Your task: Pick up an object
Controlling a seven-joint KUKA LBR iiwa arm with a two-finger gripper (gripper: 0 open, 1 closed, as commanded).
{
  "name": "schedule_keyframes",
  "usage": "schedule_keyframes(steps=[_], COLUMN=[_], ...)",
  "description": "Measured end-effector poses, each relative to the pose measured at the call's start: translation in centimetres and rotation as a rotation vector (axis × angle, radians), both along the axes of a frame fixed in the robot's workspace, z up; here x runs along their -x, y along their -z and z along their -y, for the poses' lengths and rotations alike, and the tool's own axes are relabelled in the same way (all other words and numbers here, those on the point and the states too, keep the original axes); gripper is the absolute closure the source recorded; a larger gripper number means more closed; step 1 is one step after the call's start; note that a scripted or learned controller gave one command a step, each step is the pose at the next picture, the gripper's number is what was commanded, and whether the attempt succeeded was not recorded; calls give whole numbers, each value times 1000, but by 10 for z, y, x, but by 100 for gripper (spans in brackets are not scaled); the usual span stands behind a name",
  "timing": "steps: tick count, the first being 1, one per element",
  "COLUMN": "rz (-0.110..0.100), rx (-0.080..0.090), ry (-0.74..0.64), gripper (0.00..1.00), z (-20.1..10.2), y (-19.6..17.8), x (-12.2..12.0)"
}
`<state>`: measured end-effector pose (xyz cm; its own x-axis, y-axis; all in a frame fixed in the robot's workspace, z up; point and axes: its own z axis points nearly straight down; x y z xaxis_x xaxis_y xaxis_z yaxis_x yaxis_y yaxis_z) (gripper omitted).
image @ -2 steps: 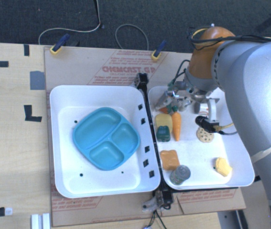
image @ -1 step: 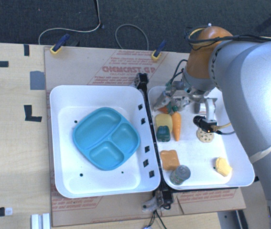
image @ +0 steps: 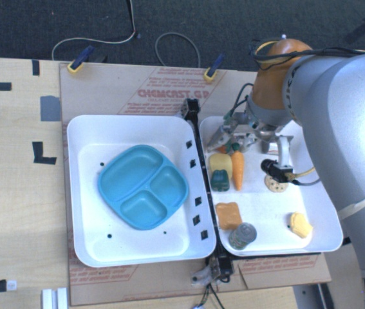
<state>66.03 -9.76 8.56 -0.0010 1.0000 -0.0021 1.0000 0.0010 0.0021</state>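
Carrot [image: 237, 170] — upright, tip down

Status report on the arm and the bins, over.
Gripper low over right bin, at carrot top. Grip unconfirmed. Yellow block crowds alongside.

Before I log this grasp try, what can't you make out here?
- Pincer in the camera view: its tips merge with the carrot top, so a grip can't be judged.
- Right bin: far corner hidden by the arm.
- Small round thing: too small to identify.
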Motion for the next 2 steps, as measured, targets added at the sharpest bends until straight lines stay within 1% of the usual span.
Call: schedule_keyframes(steps=[1,2], rz=[-7,-3], rx=[0,0], ry=[-1,0], gripper=[0,100], z=[-1,-1], y=[0,-10], x=[-7,-8])
